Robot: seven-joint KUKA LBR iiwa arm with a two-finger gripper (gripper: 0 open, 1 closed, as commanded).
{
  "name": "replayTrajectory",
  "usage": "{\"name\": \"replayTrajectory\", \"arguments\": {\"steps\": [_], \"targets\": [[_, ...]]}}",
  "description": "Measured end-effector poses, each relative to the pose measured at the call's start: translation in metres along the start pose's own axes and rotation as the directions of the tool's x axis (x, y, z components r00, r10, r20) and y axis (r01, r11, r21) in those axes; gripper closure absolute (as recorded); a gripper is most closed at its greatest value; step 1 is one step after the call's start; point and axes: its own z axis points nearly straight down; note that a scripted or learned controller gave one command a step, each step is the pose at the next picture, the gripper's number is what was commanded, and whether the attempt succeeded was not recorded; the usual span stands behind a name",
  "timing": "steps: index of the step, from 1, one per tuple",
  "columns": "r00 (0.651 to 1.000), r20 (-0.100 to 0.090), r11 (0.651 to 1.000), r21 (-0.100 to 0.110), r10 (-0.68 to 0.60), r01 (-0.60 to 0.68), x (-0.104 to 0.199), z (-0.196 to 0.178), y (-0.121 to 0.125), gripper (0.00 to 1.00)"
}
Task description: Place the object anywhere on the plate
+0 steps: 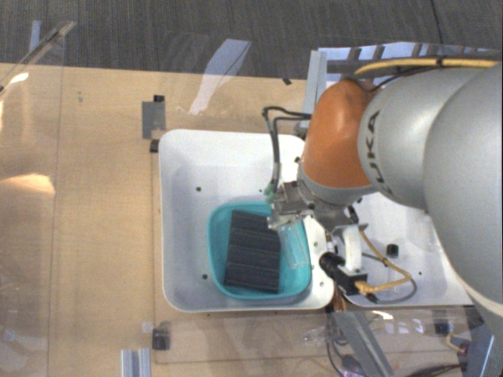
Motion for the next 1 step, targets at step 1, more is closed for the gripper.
{"name": "replayTrajectory", "arguments": {"steps": [1], "targets": [[1.0, 0.0, 1.0, 0.0, 0.001, -0.001, -0.0005, 0.0, 0.0, 0.0]]}}
